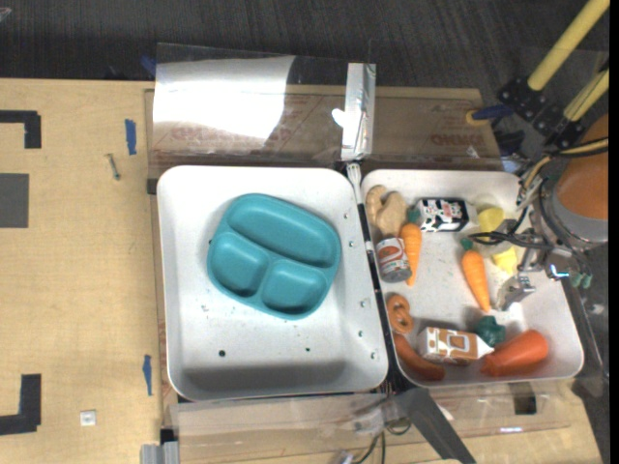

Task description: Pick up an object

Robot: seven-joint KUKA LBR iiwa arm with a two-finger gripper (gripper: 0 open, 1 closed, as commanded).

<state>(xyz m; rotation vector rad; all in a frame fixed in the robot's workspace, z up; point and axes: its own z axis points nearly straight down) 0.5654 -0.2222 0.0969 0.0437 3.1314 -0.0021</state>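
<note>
Pincer (517, 288) of mine hangs at the right side of the frame, low over the right bin (571, 351), its metal tip just beside the small carrot (475, 276) that lies near the bin's middle. Whether it is spread or pressed together I cannot tell; the tip is a small bright tangle among cables, and nothing shows between its two sides, so I claim no hold on anything.

Nearly every candidate is crowded into this bin. Toward its upper left sit a ginger-shaped piece (386, 208), a second carrot (412, 247) leaning against a small can (392, 259), and a black-and-white carton (443, 214). A yellow piece (492, 219) lies to the upper right. Along the lower edge are a pretzel (397, 309), a little toy bus (449, 344) and a large carrot (516, 353) with green leaves. The left bin (184, 259) holds a teal divided tray (274, 254), well apart from me.

My guess is that the small carrot is the nearest target. Its tapered, slick shape could squirt out sideways if I close off-centre. It lies at a slant, so a pinch along its length would find nothing to squeeze. I am also near the bin's right wall, and coming down crooked could catch the rim or nudge the yellow piece instead.
</note>
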